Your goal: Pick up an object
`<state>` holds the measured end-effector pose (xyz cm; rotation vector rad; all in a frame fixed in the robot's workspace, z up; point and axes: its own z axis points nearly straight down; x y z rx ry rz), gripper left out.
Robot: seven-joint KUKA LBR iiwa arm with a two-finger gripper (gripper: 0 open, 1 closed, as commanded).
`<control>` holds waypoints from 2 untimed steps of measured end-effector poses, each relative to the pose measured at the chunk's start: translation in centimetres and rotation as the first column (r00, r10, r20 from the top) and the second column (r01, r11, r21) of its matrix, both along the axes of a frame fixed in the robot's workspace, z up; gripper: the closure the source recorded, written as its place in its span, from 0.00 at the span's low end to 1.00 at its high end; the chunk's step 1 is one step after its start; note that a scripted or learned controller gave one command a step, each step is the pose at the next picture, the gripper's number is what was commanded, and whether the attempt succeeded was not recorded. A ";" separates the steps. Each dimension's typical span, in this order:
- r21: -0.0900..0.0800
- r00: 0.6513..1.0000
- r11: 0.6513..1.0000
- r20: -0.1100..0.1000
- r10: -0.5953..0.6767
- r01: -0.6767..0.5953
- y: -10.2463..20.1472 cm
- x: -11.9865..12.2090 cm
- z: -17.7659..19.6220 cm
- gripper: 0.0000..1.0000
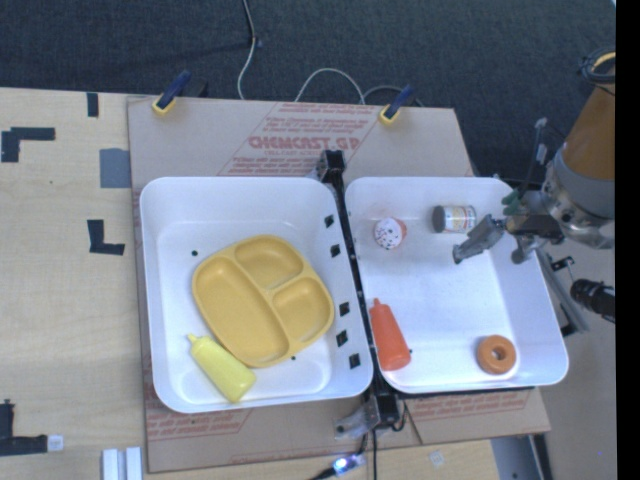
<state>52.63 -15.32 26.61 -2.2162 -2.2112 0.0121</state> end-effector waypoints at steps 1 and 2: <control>-0.002 1.000 1.000 0.012 0.004 -0.004 0.0 0.2 0.6 0.00; -0.002 1.000 1.000 0.008 0.003 -0.003 0.4 0.3 -3.8 0.00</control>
